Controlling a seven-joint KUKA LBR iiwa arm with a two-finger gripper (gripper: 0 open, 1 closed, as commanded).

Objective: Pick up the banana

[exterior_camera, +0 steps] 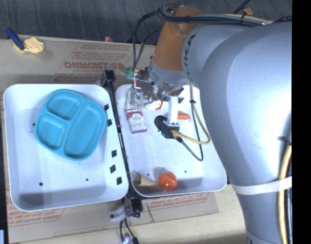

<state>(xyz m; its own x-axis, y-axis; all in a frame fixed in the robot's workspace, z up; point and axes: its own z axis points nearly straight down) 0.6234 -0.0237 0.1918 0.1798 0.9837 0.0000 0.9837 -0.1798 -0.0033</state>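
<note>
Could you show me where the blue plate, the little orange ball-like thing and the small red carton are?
Blue plate (70, 123): camera view, on the ridge between its compartments.
Orange round thing (167, 181): camera view, on its top face.
Red carton (137, 122): camera view, on its printed front.

I see a blue divided plate (70, 123) lying in the left bin (23, 187). In the right bin (196, 179) a small red-and-white carton (136, 121) sits toward the far side, while an orange ball (167, 181) and a brown wedge (144, 181) rest side by side against the near wall.
</note>
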